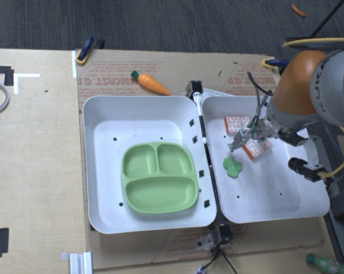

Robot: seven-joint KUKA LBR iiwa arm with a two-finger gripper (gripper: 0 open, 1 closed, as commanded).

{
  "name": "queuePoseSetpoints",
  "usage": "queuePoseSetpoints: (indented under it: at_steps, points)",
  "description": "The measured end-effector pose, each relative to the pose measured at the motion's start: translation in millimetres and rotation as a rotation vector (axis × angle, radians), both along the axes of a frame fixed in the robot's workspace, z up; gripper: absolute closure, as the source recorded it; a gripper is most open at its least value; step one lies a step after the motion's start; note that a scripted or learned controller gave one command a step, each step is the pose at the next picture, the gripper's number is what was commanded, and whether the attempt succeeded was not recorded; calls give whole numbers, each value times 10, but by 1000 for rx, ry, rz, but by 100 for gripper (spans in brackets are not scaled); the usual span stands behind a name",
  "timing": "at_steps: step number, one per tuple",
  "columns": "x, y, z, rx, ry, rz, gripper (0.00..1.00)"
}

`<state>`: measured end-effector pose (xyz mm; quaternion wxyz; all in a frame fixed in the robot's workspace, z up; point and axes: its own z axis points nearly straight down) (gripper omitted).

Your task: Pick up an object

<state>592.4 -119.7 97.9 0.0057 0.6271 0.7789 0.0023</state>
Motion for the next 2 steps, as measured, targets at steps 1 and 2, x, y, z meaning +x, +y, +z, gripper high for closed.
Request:
queuePoseSetpoints:
  at_steps: [1, 2]
  points:
    - [15, -21, 109, -3, -4, -3, 100]
    - [14, -20, 109, -3, -4, -3, 0]
